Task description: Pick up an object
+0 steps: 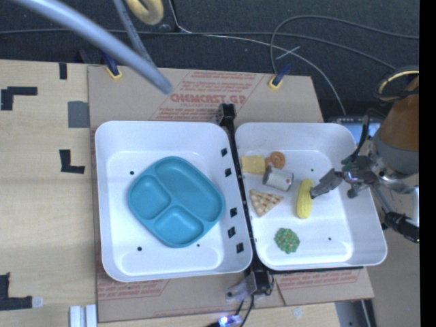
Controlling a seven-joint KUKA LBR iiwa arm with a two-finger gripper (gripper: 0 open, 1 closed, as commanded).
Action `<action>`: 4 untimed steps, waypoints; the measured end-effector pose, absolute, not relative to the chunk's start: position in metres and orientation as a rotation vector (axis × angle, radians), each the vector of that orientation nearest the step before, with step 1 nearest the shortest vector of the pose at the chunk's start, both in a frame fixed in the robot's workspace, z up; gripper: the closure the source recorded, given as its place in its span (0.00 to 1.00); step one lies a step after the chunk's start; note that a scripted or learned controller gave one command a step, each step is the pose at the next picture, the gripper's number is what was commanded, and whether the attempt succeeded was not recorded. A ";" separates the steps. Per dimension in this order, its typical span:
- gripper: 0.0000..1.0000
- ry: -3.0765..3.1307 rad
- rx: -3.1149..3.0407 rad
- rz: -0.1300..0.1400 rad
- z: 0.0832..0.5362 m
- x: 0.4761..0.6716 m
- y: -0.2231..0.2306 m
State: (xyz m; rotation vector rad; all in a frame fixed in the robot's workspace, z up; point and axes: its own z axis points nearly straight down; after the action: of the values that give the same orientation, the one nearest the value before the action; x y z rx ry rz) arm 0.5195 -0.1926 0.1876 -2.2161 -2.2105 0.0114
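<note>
A blue divided tray (176, 201) lies in the left white bin (109, 148) (three compartments), on brown cardboard (211, 90) covering the wooden worktop (34, 182).

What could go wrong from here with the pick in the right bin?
1. The tool sits at the yellow corn, nearest its upper end; an off-centre closure could roll or tip the cob away.
2. The grey can, orange ring, cheese block and pizza slice lie crowded together left of the corn, so a push could scatter them.
3. The right bin wall is close beneath the arm; a low approach might clip it.
</note>
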 end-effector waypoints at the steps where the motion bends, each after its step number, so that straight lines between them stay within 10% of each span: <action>1: 0.00 -2.222 -2.220 0.002 0.194 0.523 -0.192; 3: 0.00 -2.225 -2.222 0.002 0.083 0.525 -0.188; 4: 1.00 -2.227 -2.224 0.001 0.096 0.526 -0.188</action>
State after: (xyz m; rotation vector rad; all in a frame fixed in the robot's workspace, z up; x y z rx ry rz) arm 0.5264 -0.1883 0.0962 -2.2236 -2.2271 0.0009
